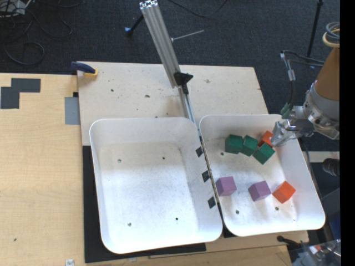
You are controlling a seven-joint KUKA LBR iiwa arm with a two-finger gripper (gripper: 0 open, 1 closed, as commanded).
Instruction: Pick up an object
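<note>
White plastic forms two shallow bins on a pale tabletop (44, 165), seen from above at a slant. The left bin (111, 143) has a bare floor; the right bin (310, 204) holds the blocks: three green blocks (248, 146) bunched near its far side, two purple blocks (242, 188) toward the middle, and one orange block (284, 192) nearer the front. A second orange block (267, 137) sits just behind the green cluster. The gripper (279, 134) reaches in from the right, low over that second orange block and the nearest green one. To pick well, it would likely need to centre over one block, since the neighbours are touching or nearly so and could jam. Whether the fingers are spread or pressed together cannot be told, and no block can be seen held.
</note>
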